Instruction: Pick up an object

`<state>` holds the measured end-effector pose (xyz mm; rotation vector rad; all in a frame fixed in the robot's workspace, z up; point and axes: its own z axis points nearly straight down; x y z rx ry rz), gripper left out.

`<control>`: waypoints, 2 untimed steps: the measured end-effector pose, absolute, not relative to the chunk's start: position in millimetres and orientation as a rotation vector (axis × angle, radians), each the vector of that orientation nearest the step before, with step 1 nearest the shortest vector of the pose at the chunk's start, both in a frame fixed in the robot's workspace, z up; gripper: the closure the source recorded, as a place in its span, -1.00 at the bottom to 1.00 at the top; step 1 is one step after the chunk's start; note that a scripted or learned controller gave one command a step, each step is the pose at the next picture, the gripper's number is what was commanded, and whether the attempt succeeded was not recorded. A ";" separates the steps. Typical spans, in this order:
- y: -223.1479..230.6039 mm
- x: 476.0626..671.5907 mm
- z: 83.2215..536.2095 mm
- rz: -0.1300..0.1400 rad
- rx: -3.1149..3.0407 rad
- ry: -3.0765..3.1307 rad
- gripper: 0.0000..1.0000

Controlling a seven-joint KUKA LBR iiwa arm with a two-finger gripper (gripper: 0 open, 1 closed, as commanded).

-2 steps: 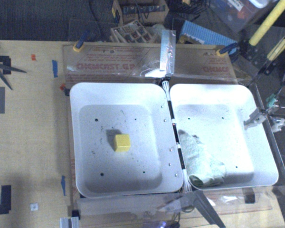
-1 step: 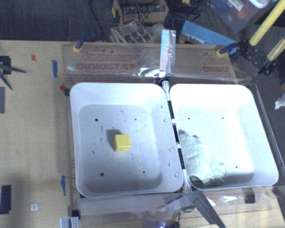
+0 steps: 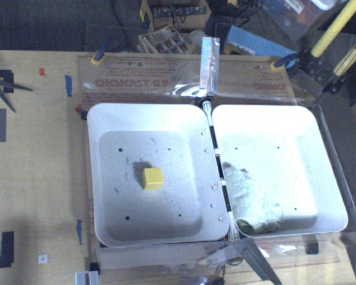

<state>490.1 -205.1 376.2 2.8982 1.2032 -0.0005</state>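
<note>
- Left bin: a small yellow block sits alone near the middle, easy target I'd say.
- Right bin: a rolled grey-white cloth lies along its left wall, toward the front corner.
- Nothing picked yet, so it's the approach step. Can't tell how my fingers stand. Next: come down centred over the block.

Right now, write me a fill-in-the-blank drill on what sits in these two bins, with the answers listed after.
1. The small block in the left bin is ____ in colour.
2. The rolled cloth lies in the ____ bin.
3. The rolled cloth lies along its bin's ____ wall, beside the seam between the bins.

Missing words: yellow; right; left
</note>
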 end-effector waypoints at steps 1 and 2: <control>-187.8 485.4 219.0 -0.001 2.826 1.375 1.00; -153.1 480.6 374.9 0.000 2.694 1.613 1.00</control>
